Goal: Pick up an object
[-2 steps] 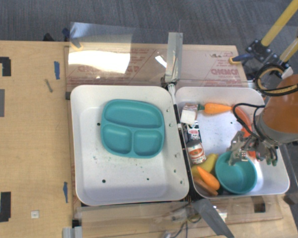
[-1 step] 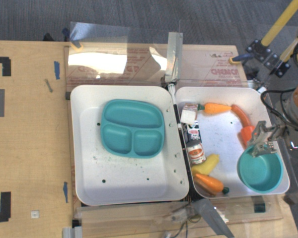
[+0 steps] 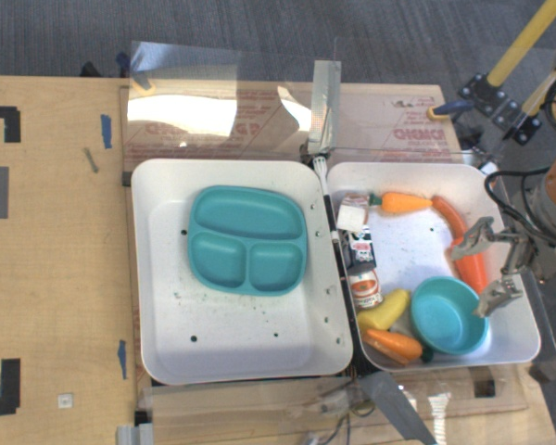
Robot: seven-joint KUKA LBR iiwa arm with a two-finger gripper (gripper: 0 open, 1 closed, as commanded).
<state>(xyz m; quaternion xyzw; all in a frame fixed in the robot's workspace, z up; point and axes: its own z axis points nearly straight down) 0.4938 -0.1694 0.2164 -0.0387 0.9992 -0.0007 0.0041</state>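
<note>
Right bin, hand half hidden

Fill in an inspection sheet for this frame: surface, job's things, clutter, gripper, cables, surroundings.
Surface: two shallow white bins side by side, left bin and right bin, on a wooden bench.
Job's things: right bin holds a teal plastic bowl, orange toy carrots, a yellow toy piece, a small labelled bottle and a red-orange toy piece.
Clutter: teal three-compartment plate in the left bin.
Gripper: metal two-finger gripper over the right bin's right side, fingers spread, nothing between them.
Cables: dark cables at right.
Surroundings: grey carpet, clear plastic sheet behind the bins.
</note>
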